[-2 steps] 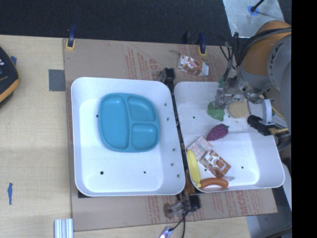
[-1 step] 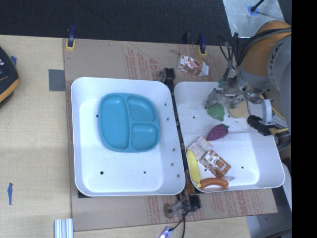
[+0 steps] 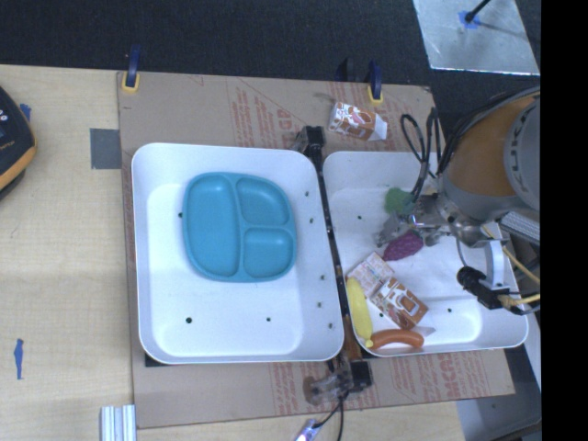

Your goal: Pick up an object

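The right bin (image 3: 478,331) holds several small items. A purple toy (image 3: 401,245) lies near its middle, with a green piece (image 3: 399,197) just behind it. Toward the front lie a red-and-white snack packet (image 3: 390,294), a yellow banana-like toy (image 3: 357,309) along the left wall, and an orange sausage-like toy (image 3: 397,340) by the front rim. My gripper (image 3: 410,226) reaches in from the right and hangs directly over the purple toy's upper edge, very close to it. The grey arm with its orange band (image 3: 487,159) covers the bin's right rear part.
The left bin (image 3: 156,320) carries a blue divided plate (image 3: 240,226). Another snack packet (image 3: 357,122) lies on the cardboard behind the right bin. Black cables (image 3: 423,141) loop by the arm. A yellow-and-black device (image 3: 13,145) sits at the bench's left edge.
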`<state>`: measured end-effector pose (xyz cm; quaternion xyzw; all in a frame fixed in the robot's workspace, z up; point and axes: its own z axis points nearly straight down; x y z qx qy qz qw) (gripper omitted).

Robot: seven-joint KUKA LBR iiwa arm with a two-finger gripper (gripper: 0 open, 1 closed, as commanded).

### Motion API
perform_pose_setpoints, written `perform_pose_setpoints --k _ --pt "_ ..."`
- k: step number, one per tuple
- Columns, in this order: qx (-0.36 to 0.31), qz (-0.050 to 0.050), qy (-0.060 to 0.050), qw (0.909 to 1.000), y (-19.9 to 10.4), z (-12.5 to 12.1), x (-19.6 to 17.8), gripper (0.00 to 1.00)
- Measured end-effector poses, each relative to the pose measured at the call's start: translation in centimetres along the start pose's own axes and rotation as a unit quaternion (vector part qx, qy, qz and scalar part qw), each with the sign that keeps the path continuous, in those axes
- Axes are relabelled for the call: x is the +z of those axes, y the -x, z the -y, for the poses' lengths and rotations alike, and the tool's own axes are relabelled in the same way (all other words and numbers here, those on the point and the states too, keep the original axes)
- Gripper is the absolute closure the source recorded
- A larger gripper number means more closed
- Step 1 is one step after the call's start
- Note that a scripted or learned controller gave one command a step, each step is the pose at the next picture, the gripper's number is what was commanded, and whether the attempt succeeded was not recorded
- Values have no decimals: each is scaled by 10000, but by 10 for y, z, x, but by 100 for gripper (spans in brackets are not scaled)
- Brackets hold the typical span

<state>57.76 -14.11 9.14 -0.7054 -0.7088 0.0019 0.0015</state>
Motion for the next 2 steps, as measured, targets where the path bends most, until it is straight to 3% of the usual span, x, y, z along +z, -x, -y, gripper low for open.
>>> perform_pose_setpoints --k 1,2 --pt "-16 11 0 10000 2 0 -11 100" --pt "-8 1 8 10000 -39 -36 -37 100"
